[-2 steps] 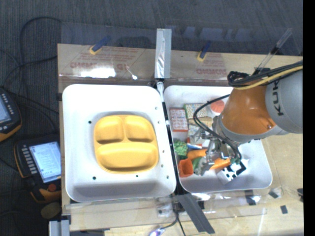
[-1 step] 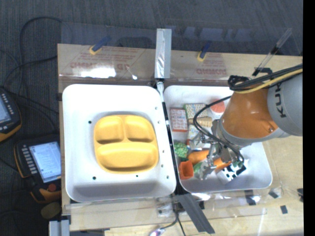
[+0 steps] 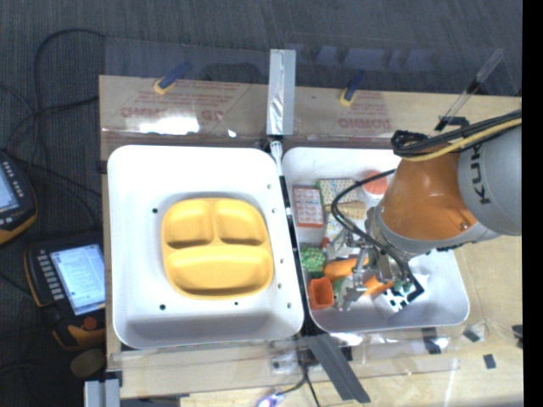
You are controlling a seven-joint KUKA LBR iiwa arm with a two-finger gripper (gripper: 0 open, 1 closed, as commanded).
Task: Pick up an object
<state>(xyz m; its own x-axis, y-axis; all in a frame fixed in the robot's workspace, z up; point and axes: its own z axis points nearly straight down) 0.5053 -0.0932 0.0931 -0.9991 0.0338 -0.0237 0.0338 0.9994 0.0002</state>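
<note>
Two shallow white plastic bins with rounded corners sit side by side on a pale wooden bench (image 3: 501,329). The left bin (image 3: 136,312), in the centre-left of the frame, has a smooth glossy floor and holds a yellow plastic tray (image 3: 217,246), rounded-square and moulded into three compartments: two small ones at the top, one wide one below.

The right bin (image 3: 445,308) holds a clutter of small things. Near its upper left lies a flat printed card or packet (image 3: 307,207), red and white, with another greenish printed piece (image 3: 338,188) just beside it. Lower down are a green leafy-looking lump (image 3: 312,259), an orange cup-like block (image 3: 321,292) and an orange carrot-shaped piece (image 3: 341,269). A small black-and-white patterned cube (image 3: 405,292) lies toward the lower right of the clutter.

The arm (image 3: 424,206) comes in from the right edge, its grey shell cut off there, the smooth orange band covering much of the bin's upper half. Black and yellow cables (image 3: 441,138) loop over it. The gripper (image 3: 366,280) hangs low over the clutter, right among the orange pieces and next to the cube. Its metal parts blend with the objects, so how far apart the fingers stand, and whether anything sits between them, cannot be made out.

A clear sheet with two blue-and-yellow clips (image 3: 172,76) spans the bench's top edge.
</note>
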